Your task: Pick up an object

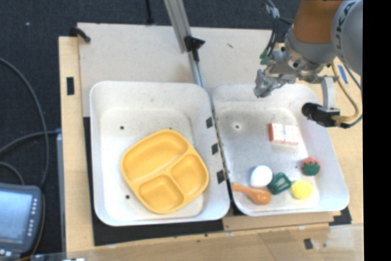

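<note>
My gripper [264, 86] hangs over the far edge of the right bin [244, 101], well above its floor, with nothing seen between its fingers. In that bin lie a small white and red box [285, 134], a white ball [261, 176], a dark green piece [280, 183], a yellow ball [301, 189], a red and green strawberry-like piece [310, 167] and an orange spoon-like piece [252, 192]. The box is the nearest to the gripper, to its front right.
The left bin [110, 107] holds a yellow divided tray [164, 170]. A slanted aluminium post [174, 3] rises behind the bins, with its foot near the gap between them. The right bin's far left part is bare floor.
</note>
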Controlling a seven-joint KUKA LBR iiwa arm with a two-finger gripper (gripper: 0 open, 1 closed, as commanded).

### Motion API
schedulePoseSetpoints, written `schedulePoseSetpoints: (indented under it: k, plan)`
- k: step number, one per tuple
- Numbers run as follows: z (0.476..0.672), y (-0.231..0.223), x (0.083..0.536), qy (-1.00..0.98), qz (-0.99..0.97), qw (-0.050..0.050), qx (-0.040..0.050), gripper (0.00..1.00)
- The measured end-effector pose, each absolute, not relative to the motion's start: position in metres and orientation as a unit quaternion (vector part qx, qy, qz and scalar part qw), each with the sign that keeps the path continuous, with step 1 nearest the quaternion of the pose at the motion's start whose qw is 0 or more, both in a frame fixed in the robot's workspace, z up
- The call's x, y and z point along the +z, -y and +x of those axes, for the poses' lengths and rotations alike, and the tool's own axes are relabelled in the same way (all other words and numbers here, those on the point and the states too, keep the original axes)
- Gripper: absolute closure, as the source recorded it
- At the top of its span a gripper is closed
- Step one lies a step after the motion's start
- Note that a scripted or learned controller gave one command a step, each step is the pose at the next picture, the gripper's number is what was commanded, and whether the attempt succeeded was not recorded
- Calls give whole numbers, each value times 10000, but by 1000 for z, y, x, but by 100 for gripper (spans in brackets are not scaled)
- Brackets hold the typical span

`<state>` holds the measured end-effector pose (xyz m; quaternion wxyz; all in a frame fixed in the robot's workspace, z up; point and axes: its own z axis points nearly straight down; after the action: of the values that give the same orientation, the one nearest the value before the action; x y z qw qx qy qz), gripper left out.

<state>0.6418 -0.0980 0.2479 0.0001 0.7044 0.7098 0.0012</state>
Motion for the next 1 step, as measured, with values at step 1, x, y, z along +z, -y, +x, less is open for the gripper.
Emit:
schedulePoseSetpoints:
  k: [1]
  plan:
    - [642,49,238,-7092,7050,-2,3,100]
